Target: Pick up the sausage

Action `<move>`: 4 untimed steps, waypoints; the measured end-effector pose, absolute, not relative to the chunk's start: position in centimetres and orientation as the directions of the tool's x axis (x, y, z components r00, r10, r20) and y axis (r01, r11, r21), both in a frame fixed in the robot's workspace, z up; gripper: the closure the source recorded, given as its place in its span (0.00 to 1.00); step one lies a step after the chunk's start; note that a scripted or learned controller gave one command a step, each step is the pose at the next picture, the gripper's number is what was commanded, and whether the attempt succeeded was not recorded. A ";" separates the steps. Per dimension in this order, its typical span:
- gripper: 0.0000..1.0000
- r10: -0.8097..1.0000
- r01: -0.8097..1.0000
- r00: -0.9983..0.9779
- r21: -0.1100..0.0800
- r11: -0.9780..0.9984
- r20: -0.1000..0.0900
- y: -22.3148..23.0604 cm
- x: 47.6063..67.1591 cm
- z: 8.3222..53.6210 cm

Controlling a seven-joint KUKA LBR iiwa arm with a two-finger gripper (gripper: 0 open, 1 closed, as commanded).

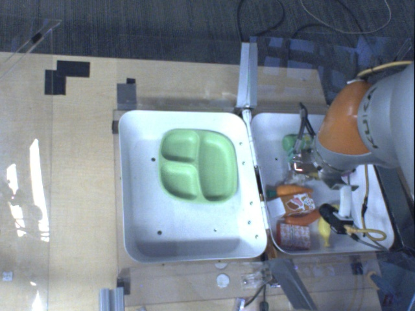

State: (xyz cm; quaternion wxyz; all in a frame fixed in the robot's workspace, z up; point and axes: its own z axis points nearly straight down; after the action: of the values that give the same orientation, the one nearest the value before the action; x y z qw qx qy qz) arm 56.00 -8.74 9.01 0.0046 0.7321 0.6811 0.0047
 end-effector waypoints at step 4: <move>1.00 0.952 0.952 0.306 0.005 -0.306 0.000 -19.9 52.0 21.0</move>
State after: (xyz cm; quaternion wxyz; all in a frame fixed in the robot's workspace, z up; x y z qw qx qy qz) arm 52.01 -19.91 20.96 0.0019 0.8079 0.5893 0.0013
